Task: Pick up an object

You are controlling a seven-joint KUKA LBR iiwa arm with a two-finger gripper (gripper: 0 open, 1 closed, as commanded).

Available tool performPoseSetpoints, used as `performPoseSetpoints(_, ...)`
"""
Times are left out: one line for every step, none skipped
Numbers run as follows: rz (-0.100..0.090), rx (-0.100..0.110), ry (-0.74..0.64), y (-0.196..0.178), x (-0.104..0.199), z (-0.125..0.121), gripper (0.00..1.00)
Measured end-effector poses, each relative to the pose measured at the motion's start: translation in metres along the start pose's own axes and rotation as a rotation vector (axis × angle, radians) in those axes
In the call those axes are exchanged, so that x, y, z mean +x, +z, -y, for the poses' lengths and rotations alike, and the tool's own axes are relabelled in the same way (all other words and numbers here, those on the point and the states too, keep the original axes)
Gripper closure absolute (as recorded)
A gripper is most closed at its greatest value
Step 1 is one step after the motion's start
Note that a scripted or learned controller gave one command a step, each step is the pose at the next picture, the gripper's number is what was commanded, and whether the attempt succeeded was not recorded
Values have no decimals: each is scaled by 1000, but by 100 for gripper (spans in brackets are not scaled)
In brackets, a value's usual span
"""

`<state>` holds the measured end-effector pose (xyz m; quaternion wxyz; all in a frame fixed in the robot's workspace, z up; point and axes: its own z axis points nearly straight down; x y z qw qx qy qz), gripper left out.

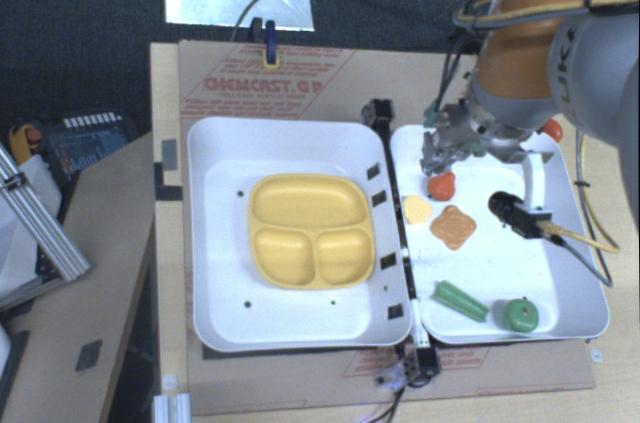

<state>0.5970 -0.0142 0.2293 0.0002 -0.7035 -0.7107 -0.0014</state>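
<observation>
**Target.** The likely target is the red piece, which lies in the far part of the right bin, close to the wall shared with the left bin.

**Claw.** The claw sits directly over the red piece, at or just above its far edge. From this angle it cannot be told whether the claw is apart, together or clamped on anything. Treat the red piece as not held.

**Neighbours, placed from the red piece.**
- Yellow disc: just beside it, nearer the camera and toward the shared wall.
- Orange-brown piece: near it, on the camera side.
- Green stick and green round piece: well apart from it, along the near wall.
- Yellow divided tray: across the shared wall, in the left bin.

**Probable faults (judgement only).**
- The red piece looks rounded, so an off-centre closure could squeeze it out sideways and send it rolling.
- The claw looks offset toward the piece's far edge, which may cause it to shut on nothing.
- The yellow disc is close enough to be nudged or caught as well.
- A descent too near the shared wall could strike it.
</observation>
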Motion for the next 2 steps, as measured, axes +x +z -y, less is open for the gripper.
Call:
performPoseSetpoints(0,0,1,8,50,-7,100)
performPoseSetpoints(1,0,2,-2,98,-5,100)
